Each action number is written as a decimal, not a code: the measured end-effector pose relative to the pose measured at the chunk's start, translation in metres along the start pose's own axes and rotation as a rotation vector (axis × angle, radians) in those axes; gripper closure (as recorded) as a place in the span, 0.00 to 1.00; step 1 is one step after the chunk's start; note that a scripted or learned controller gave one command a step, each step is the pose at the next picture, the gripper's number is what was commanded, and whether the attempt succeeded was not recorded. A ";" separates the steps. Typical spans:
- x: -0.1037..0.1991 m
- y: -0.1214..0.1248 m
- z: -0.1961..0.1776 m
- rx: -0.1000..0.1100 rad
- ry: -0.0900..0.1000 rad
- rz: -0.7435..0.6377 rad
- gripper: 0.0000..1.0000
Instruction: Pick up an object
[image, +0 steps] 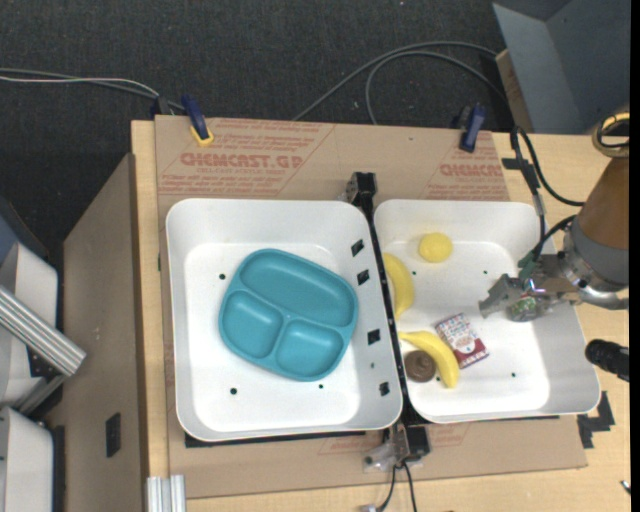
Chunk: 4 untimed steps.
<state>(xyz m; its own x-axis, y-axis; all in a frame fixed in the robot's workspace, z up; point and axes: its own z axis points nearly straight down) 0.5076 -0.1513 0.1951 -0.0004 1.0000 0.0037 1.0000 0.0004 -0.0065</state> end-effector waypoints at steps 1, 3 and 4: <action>-0.005 -0.006 0.060 0.001 0.000 0.001 0.00; -0.002 0.000 0.092 -0.017 0.004 -0.002 1.00; 0.007 -0.003 0.044 -0.011 -0.004 -0.002 1.00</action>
<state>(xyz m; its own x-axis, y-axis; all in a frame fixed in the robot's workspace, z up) 0.5044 -0.1442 0.1513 -0.0019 1.0000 -0.0008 1.0000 0.0019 0.0047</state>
